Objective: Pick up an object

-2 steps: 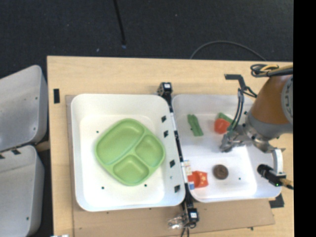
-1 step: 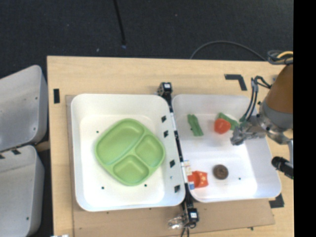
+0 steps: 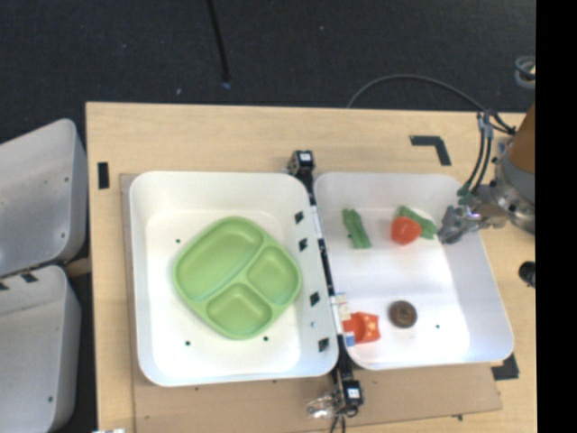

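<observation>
- We take the right-hand bin [image 3: 469,332] as our landmark; everything below is placed against it.
- The gripper [image 3: 453,222] sits over this bin's far right part, just inside its right wall, with the arm coming in across that wall from outside.
- We cannot tell how the gripper's hand stands: it is small and blurred here, and nothing is visibly caught in it, so we do not count any object as held.
- The likeliest target, in our judgement, is the red strawberry-like toy [image 3: 407,230], in the bin's far half, just beside the gripper on its left; its green leafy end points toward the gripper.
- A green pod-shaped toy [image 3: 356,228] lies in the same far half, nearer the bin's left wall, well apart from the gripper.
- A small brown round piece [image 3: 403,314] rests in the near half, about mid-bin.
- A red-and-orange carton toy [image 3: 363,328] leans at the near left corner, touching the wall, an awkward spot for a descent.
- Beyond the bin's left wall, the neighbouring bin [image 3: 153,350] holds a green divided plate [image 3: 237,277], lying flat and away from the work.
- We judge the pick not yet made: all four items lie on the bin floor, scattered loosely so each can be reached singly.
</observation>
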